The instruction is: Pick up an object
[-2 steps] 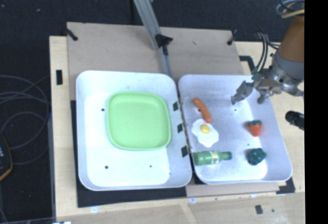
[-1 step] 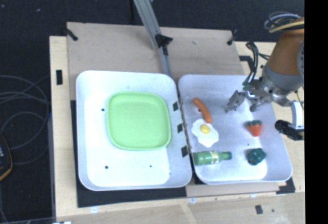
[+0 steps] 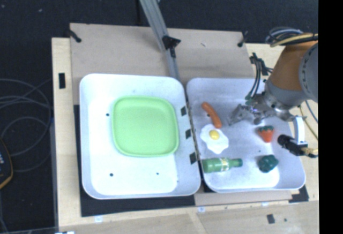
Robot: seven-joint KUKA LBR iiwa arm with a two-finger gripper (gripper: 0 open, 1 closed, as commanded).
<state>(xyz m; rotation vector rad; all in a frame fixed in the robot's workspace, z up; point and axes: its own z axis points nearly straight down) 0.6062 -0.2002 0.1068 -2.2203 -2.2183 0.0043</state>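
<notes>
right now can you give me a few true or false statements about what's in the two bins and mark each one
1. The square light green plastic plate lies in the left white bin. True.
2. The toy fried egg with a yellow yolk lies in the left bin. False: it lies in the right white bin, near the divider.
3. The small green bottle with a yellow label stands upright. False: it lies on its side.
4. The orange toy sausage lies above the egg in the picture. True.
5. The claw grips the dark green toy vegetable. False: that toy lies apart near the bin's lower right corner.
</notes>
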